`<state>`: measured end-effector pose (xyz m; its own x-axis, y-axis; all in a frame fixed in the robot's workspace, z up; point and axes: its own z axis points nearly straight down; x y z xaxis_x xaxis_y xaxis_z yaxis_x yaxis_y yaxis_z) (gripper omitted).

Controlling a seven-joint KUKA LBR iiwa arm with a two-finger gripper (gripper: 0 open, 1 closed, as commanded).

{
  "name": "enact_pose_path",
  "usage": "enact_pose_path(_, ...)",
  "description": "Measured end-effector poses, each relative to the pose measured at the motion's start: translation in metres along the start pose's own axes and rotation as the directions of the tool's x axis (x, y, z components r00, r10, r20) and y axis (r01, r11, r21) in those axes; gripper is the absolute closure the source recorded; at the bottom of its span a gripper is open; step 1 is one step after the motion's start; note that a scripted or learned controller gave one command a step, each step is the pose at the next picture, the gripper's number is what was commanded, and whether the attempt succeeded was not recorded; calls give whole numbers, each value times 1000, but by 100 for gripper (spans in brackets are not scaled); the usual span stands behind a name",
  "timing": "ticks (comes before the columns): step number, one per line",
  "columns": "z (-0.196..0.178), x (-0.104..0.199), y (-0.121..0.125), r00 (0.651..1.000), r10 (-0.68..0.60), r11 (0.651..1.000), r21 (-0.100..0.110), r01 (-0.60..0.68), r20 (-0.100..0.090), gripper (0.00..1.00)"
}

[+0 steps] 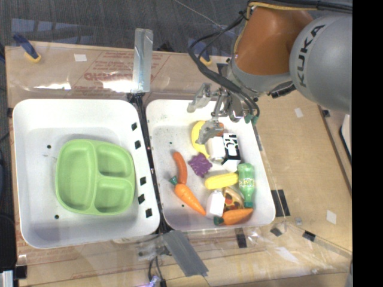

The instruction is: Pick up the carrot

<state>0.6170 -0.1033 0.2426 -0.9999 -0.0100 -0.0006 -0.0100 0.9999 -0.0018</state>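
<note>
"KUKA" reads in black along the grey arm [320, 46]. The tapered orange plastic carrot [189, 199] lies in the right white bin [160, 160], its long axis diagonal, leafy end toward the green sectioned plate [94, 176]. The gripper [210, 130] hangs over the bin; its opening cannot be told.

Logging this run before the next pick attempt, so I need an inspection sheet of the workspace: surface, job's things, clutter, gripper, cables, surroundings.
Surface: bench with two white bins; left bin holds a green divided plate.
Job's things: carrot lies in the right bin near its front left; two more carrot-like orange pieces, one upright, one at the front edge.
Clutter: purple grapes, yellow corn, green bottle, other small toys packed together.
Gripper: gripper over the bin's rear pile, apart from the carrot.
Cables: black cables loop beside the wrist.
Surroundings: dark floor beyond the bench.
</note>
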Motion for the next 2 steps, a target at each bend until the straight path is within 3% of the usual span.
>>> enact_pose_path(1, 151, 72, -1, 1000, 2, 1000, -2, -2, 0, 0)
enact_pose_path(2, 146, 128, -2, 966, 259, 966, -2, -259, 19, 0)
